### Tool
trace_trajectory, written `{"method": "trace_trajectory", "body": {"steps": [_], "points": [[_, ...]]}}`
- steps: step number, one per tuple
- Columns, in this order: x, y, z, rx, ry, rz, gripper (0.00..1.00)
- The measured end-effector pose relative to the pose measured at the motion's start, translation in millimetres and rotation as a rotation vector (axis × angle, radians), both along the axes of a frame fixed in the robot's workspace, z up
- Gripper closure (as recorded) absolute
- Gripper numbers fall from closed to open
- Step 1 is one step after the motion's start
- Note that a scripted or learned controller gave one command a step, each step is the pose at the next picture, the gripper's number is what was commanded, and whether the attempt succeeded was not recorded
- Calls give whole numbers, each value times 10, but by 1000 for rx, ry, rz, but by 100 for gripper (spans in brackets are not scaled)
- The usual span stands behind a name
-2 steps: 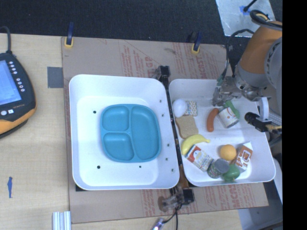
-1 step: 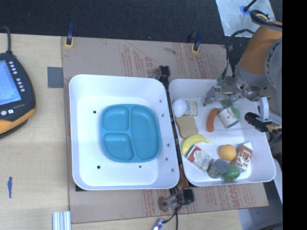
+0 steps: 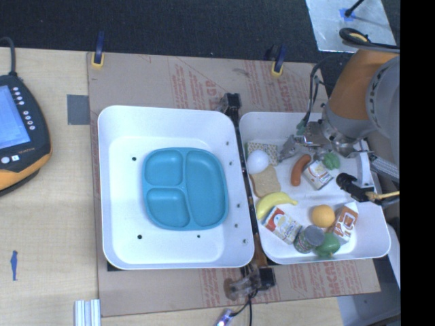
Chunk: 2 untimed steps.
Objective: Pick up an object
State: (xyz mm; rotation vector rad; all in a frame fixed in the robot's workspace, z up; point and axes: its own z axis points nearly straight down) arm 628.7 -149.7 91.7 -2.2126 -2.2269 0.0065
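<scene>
Gripper (image 3: 297, 146) low over right bin (image 3: 380, 250), beside hot dog (image 3: 297, 170) — likely lining up on it. Can't tell its state. Food clutter all sits right; blue divided plate (image 3: 184, 187) alone in left bin (image 3: 115, 182) — probable drop spot.

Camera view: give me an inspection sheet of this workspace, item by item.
Surface: wooden bench under a brown board held by two clamps; two white bins side by side.
Job's things: right bin holds a banana, orange, white ball, sausage, bread slice, cartons, a can and green items.
Clutter: left bin holds a blue sectioned plate.
Gripper: gripper low over the right bin's far end, near the sausage; nothing seen held.
Cables: black cable along the arm.
Surroundings: pendant at left, dark floor beyond.
</scene>
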Motion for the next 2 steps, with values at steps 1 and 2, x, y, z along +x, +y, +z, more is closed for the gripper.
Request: {"method": "trace_trajectory", "body": {"steps": [1, 2], "points": [[-202, 84, 2, -1, 0, -3, 0], [-202, 77, 106, -1, 2, -3, 100]]}}
